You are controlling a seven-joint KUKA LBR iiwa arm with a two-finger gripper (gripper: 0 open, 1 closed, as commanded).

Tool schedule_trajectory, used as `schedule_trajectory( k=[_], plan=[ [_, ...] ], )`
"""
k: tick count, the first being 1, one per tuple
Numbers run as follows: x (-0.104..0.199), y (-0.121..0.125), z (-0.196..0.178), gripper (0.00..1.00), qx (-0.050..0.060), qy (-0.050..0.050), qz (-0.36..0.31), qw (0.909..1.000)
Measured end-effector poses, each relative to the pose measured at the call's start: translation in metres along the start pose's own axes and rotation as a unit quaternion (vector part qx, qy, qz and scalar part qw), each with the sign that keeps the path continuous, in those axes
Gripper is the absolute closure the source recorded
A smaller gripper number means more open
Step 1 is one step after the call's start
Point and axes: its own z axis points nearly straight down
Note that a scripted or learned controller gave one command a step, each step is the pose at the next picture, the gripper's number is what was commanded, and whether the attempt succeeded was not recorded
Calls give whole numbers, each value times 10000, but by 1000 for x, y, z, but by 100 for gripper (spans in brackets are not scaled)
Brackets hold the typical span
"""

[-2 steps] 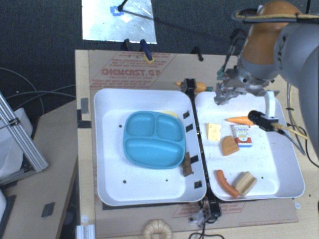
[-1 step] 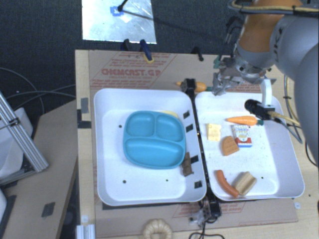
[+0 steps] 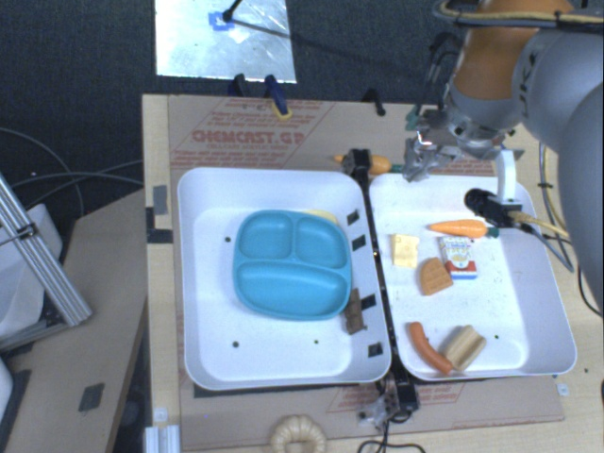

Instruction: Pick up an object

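The gripper (image 3: 420,161) hung over the right bin's (image 3: 538,295) far left corner; whether its jaws were spread I could not tell. The carrot (image 3: 458,227) (nearest candidate) lay near the far edge; descending squarely across it seemed wisest.

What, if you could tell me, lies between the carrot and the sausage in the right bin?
In the camera view, a small carton and a brown cookie lie between the carrot and the sausage.
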Motion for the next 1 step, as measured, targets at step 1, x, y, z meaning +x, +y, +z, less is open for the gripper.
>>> schedule_trajectory(
  k=[1],
  plan=[
    [-3,-10,-1,100,6,-2,23,10000]
  ],
)
